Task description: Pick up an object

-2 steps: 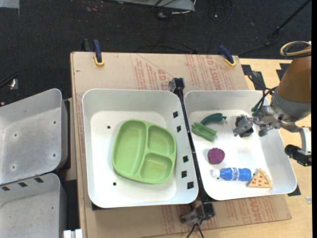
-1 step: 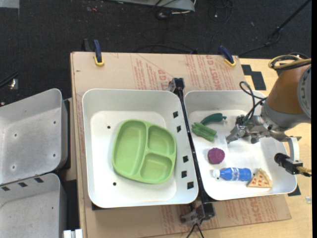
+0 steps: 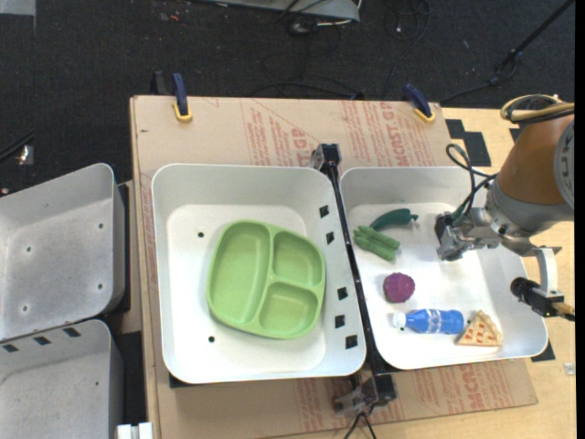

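Observation:
The right bin [image 3: 475,183] holds several small things: a dark green pepper-like piece [image 3: 394,218], a light green bean bundle [image 3: 376,240], a purple lump [image 3: 398,287], a blue bottle [image 3: 433,321] lying on its side, and a pizza slice [image 3: 480,331] near the front right corner. My gripper [image 3: 452,242] hangs over the right half of this bin, to the right of the green pieces and above the purple lump. Nothing shows between its fingers.
The left bin [image 3: 174,245] holds a light green divided plate [image 3: 267,280]. A black divider [image 3: 343,245] runs between the bins. Blue and yellow clamps [image 3: 181,99] [image 3: 419,103] pin the cardboard at the back. White trays [image 3: 55,245] lie at far left.

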